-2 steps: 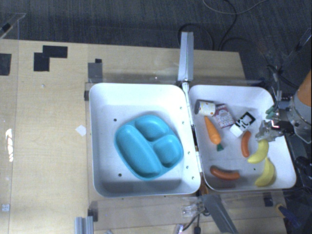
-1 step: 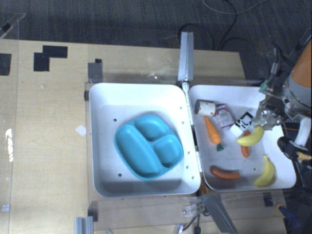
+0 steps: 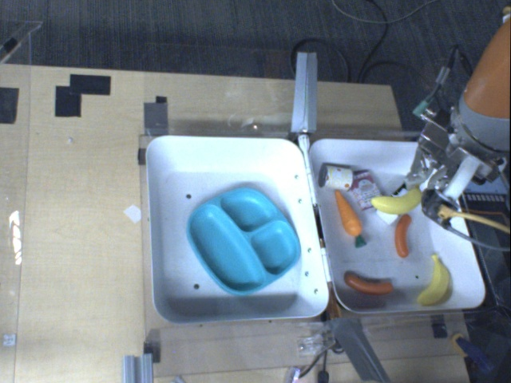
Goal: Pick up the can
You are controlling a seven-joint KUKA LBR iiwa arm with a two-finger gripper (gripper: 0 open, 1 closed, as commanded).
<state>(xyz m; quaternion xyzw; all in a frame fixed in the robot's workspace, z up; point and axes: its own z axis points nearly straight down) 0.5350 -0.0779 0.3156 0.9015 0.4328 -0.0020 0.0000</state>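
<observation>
Can point(image 3: 351, 180): lying on its side, well left of the fingers.
Banana point(image 3: 397, 203): just beside the gripper point(image 3: 425, 188), touching uncertain.
Fingers: can't tell whether spread or pressed together.

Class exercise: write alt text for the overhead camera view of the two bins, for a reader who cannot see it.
The robot's hand hangs over the right bin, by a banana; the can lies on its side at that bin's far left corner. A carrot, two sausages and a second banana lie nearby; the left bin holds a blue divided plate.
</observation>
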